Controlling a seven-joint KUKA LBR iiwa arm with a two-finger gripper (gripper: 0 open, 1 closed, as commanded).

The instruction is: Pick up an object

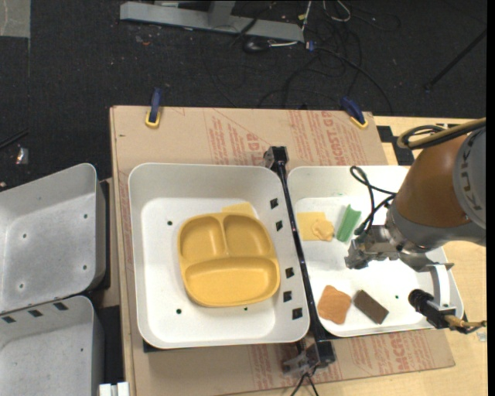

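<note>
Overhead, the bench (232, 128) appears as a brown cardboard sheet with red printing, held at its far edge by two clamps, one at the left (154, 108) and one at the right (354, 111). Dark carpet surrounds it, with cables (325, 54) and a grey bar (213, 22) lying beyond the far edge. Two white trays (46, 232) lie off the bench at the left.

Two white bins sit side by side on the cardboard, touching along a black divider (292, 247). The left bin (151, 232) holds a yellow divided plate (229, 259), tilted slightly; a pale yellow piece (241, 209) shows at its far edge, partly under it.

The right bin (325, 179) holds four objects. A pale yellow block (313, 227) lies near the divider. A green piece (348, 222) lies just beside it, to its right. An orange slab (334, 303) and a brown block (370, 306) lie close together near the front wall.

The arm (437, 193) reaches over the right bin from the right, covering its right half. The gripper (360, 254) sits just below the green piece and above the brown block. Whether its fingers are open or closed cannot be told; nothing is seen between them. A black cable (370, 189) loops from the wrist over the bin's far part.
</note>
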